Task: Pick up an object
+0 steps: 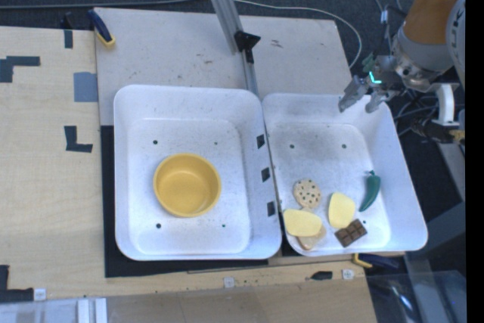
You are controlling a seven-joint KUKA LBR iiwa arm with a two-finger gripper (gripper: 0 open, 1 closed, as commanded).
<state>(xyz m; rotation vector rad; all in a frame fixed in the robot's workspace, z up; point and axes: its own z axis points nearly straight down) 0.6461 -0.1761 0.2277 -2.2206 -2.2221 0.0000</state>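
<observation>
The claw (361, 101) hangs apart and holding nothing over the right bin's (393, 155) far rim, well away from the small items (325, 212) clustered near, apparently poised before a pick.

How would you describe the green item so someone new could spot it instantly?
Look in the right bin, along its right wall near the front. The green pepper lies there, a slim curved shape just right of the yellow pieces and above the brown chocolate piece. It is the only green thing in either bin.
</observation>
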